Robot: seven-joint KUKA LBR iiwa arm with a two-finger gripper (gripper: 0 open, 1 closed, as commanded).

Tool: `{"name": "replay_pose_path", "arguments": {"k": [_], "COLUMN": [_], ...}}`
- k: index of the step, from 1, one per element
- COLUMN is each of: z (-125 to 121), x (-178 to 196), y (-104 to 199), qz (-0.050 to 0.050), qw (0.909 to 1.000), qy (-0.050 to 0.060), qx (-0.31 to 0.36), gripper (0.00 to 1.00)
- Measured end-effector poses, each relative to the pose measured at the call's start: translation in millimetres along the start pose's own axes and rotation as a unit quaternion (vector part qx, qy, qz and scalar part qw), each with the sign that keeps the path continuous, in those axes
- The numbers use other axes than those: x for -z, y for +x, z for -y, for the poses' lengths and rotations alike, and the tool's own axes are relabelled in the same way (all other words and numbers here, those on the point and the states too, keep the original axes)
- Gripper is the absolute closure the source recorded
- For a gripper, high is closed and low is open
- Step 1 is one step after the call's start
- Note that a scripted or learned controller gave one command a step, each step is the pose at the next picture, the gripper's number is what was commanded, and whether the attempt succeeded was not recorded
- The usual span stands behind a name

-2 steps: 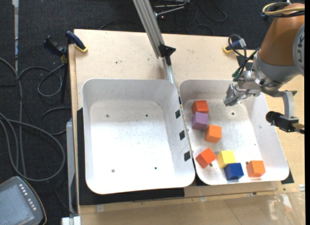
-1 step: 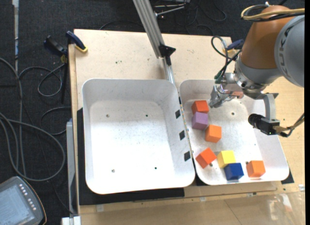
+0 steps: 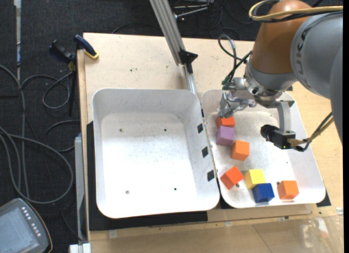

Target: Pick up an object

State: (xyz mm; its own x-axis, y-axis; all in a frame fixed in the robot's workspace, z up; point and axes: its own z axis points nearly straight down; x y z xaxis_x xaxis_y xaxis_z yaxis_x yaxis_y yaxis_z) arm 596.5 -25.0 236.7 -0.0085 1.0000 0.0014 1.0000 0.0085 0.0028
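The right bin [image 3: 305, 162] holds several small cubes. An orange cube [image 3: 226, 121] lies at its upper left with a purple cube [image 3: 225, 135] touching it just below. Another orange cube [image 3: 240, 149] sits lower down. Along the front edge lie a red-orange cube [image 3: 232, 176], a yellow cube [image 3: 254, 178], a blue cube [image 3: 263, 192] and an orange cube [image 3: 287, 190]. My gripper [image 3: 229, 107] hangs right over the top orange cube, its tip at or just above the cube's upper face.
The left bin [image 3: 109, 137] lies beside the right one, their rims meeting near the gripper. A slanted metal rail [image 3: 166, 20] runs down to the bins' back edge. A black camera mount [image 3: 277, 136] juts from the wrist over the right bin. Cables lie on the floor at left.
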Motion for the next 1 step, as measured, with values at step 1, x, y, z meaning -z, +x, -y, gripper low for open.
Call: {"name": "replay_pose_path", "arguments": {"k": [1], "z": [4.4], "x": [9.2], "y": [56.5], "qz": [0.0], "qw": [1.0], "qy": [0.0], "qx": [0.0], "gripper": [1.0]}}
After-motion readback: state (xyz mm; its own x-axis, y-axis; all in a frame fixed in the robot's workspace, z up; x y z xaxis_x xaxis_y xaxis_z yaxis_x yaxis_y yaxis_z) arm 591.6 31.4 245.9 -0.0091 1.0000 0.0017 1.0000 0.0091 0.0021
